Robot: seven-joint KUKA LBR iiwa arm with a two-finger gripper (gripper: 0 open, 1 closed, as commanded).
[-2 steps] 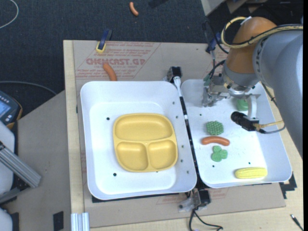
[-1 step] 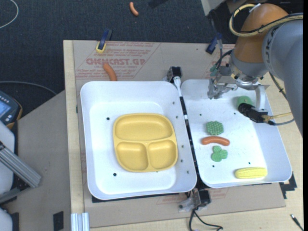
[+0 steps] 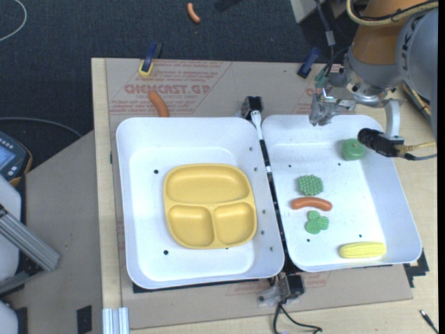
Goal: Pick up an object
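Note:
The right bin (image 3: 389, 193) holds several toy foods: a green round piece (image 3: 352, 149) near its far right, a green bumpy piece (image 3: 309, 184), an orange sausage (image 3: 311, 203), a small green broccoli-like piece (image 3: 316, 222) and a yellow corn cob (image 3: 361, 250) at the near right. My gripper (image 3: 323, 113) hangs over the far edge of the right bin, above and left of the green round piece. Nothing shows between its fingers.
A yellow three-compartment plate (image 3: 208, 205) lies in the left bin (image 3: 139, 186). An orange sausage (image 3: 159, 104) and a blue-yellow clamp (image 3: 148, 60) rest on the cardboard behind the left bin. A black clip (image 3: 252, 106) sits where the bins meet. Another sausage (image 3: 193, 12) lies on the floor.

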